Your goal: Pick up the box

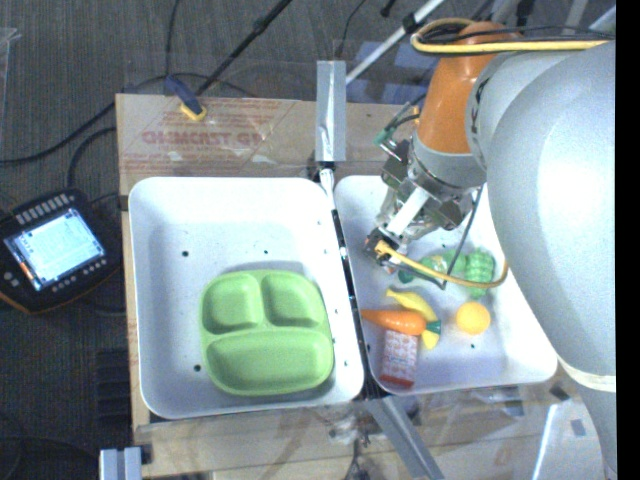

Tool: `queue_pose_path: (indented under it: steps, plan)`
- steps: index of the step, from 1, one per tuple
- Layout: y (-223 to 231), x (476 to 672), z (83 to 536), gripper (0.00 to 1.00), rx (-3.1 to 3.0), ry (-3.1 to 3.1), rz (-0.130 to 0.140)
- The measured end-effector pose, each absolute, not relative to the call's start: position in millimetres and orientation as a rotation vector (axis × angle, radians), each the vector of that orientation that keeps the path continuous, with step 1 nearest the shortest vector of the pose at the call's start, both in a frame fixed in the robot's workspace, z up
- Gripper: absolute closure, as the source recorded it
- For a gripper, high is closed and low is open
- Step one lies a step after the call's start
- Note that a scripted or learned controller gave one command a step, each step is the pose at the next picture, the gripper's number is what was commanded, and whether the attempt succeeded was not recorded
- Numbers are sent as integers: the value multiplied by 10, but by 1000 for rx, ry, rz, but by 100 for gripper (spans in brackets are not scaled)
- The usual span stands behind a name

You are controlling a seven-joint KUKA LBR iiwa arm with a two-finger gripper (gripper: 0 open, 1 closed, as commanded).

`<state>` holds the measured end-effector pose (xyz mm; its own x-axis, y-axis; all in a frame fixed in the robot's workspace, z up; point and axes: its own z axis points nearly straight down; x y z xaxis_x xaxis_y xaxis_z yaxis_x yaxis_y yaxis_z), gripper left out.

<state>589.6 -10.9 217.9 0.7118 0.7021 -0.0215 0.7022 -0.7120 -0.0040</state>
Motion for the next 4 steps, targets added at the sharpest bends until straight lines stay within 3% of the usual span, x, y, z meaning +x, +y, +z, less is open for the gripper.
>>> queue_pose_path:
  steps: [1,3,4]
  plan:
    - [274,5547,1820,100,2484,1930,-6]
    - [287,4846,1820,100,2880,1265,-10]
    - [257,4830,1824,100,2555,1834,-6]
